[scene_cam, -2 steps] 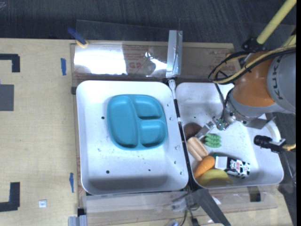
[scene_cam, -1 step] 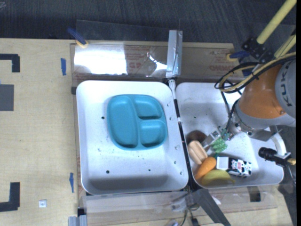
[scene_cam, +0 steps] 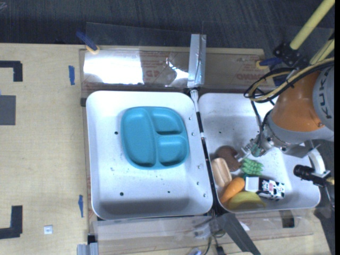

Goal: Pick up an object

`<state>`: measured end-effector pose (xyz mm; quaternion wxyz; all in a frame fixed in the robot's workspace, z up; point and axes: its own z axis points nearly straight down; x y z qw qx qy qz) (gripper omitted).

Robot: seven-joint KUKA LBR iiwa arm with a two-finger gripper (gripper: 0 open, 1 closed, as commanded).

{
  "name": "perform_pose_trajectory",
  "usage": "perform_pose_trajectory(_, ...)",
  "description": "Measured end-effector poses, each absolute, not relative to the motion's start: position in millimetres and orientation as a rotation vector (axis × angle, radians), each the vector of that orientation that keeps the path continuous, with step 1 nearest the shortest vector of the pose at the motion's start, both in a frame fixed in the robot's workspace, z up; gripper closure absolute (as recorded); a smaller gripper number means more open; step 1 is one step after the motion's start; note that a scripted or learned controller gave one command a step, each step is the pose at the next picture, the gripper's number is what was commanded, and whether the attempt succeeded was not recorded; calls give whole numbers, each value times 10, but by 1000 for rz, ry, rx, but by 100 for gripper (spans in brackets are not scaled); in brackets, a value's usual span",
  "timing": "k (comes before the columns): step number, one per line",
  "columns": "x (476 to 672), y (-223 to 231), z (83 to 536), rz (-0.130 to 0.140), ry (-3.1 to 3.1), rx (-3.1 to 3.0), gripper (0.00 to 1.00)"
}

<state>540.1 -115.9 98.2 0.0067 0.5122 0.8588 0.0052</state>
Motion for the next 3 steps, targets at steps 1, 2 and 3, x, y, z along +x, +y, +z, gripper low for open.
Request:
perform_pose_trajectory(1,4948,-727,1836,2,2742,1531,100)
perform_pose_trajectory(2,5398,-456,2218,-2,2517,1882,100)
perform_pose_trajectory(3,5394,-458,2212,-4,2517,1883,0)
